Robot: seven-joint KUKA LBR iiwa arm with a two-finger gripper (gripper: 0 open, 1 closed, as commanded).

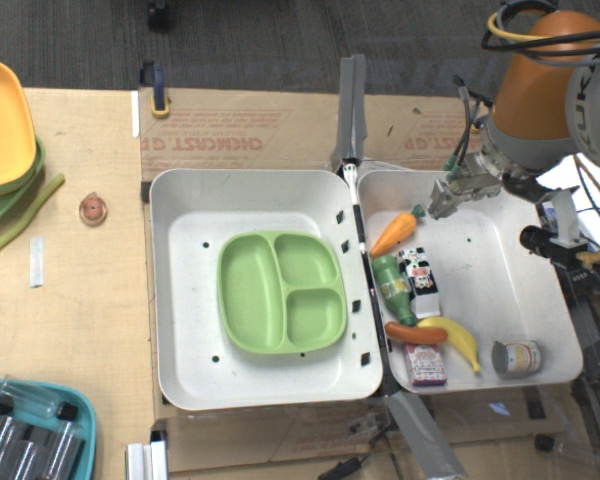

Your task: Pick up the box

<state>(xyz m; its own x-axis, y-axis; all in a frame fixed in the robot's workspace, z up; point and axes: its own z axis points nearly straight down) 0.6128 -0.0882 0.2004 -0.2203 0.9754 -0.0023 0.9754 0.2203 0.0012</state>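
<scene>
- the gripper (442,200) hangs over the far corner of the right bin (510,268); whether its fingers are spread or closed i cannot tell from this slant, and nothing shows between them.
- nearest to it, just below and left, lies a carrot (394,233); a drop from here could catch that instead.
- further out the same way sits the box (418,269), small, black and white, against a green bottle (392,288); fingers coming down might straddle both or jam on the bottle.
- beyond these a sausage (416,333), a banana (458,340) and a pink packet (426,364) crowd together; the packet is boxy too and could be mistaken for the target.
- a tin (516,357) stands well off, and the green tray (281,291) lies in the left bin (180,268).
</scene>
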